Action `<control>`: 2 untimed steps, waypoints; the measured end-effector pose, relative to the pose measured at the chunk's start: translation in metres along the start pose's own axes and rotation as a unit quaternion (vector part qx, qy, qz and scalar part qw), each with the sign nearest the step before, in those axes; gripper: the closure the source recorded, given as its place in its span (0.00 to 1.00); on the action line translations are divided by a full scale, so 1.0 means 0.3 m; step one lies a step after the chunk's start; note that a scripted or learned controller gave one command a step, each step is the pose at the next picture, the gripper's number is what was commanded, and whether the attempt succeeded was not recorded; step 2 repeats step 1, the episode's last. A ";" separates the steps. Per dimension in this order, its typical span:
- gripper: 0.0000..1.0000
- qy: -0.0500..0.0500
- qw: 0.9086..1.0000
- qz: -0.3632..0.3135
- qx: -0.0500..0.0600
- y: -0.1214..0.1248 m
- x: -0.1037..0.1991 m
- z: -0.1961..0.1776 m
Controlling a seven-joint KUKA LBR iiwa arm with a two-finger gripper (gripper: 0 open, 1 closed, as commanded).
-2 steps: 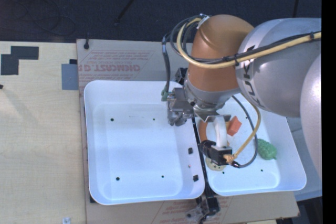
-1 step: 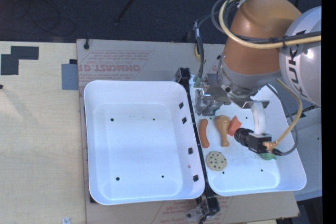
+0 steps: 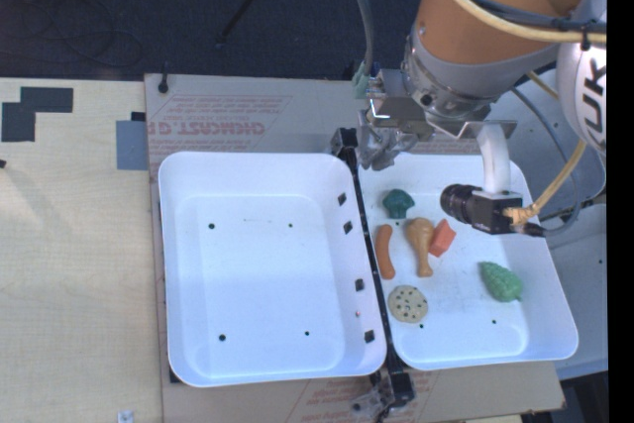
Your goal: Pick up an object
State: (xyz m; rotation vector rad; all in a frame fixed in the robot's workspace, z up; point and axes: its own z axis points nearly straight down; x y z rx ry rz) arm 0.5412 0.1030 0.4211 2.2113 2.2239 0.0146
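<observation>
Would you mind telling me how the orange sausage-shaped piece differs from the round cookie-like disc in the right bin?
The orange sausage is long and narrow; the round cookie is a flat disc. The sausage is plain orange, while the cookie is pale tan with dark speckles. The sausage lies lengthwise along the divider side, and the cookie sits nearer the camera than it. Both rest on the floor of the right bin, apart from the gripper.

Light wooden bench (image 3: 69, 243) is carrying a brown cardboard sheet (image 3: 248, 119) with reversed red print. Two shallow white bins are sitting on the sheet, touching side by side: left bin (image 3: 188, 183), right bin (image 3: 550, 327). Dark patches (image 3: 40, 109) are lying on the bench, left of the sheet.
</observation>
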 end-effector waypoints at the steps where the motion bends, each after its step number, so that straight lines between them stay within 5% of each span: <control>1: 1.00 -0.002 1.000 0.002 0.010 -0.216 0.013 0.115; 2: 1.00 -0.002 1.000 0.002 0.010 -0.216 0.013 0.115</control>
